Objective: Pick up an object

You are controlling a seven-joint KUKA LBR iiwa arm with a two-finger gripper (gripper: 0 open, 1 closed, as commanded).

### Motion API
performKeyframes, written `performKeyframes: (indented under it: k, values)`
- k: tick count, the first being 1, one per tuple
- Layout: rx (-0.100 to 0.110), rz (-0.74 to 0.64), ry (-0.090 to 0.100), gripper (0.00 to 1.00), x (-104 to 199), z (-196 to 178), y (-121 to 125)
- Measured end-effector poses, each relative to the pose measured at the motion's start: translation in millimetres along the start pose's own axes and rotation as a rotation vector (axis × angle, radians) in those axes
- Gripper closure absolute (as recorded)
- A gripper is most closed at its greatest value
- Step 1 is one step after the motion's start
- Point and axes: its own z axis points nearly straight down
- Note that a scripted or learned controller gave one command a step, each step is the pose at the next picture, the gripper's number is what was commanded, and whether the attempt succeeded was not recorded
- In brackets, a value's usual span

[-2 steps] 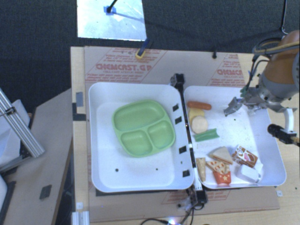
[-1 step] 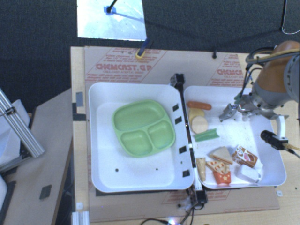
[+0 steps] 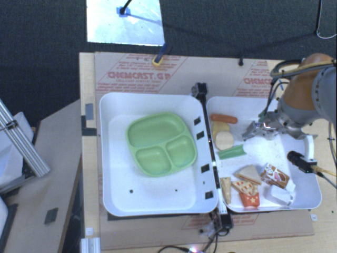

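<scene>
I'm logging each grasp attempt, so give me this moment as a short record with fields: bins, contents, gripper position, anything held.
left bin: shallow white bin holding a light green three-compartment plastic tray
right bin: shallow white bin with toy food
items: orange-red sausage, pale round slice, green stick, red fries box, small printed packet
gripper: two-finger gripper above the right bin's upper part, right of the sausage
held: nothing visible between the fingers
</scene>
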Motion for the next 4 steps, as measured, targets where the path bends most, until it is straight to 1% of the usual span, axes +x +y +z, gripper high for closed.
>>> performKeyframes:
  k: [1,2,3,4]
  values:
    - [-0.006,0.000,-0.001,1.00,-0.5,-12.7,1.6]
    - [-0.009,-0.003,-0.002,1.00,3.1,-76.7,0.7]
    - [-0.008,-0.003,-0.003,1.00,-4.1,-124.9,7.1]
    - [-0.006,-0.003,-0.002,1.00,-4.4,-142.7,8.2]
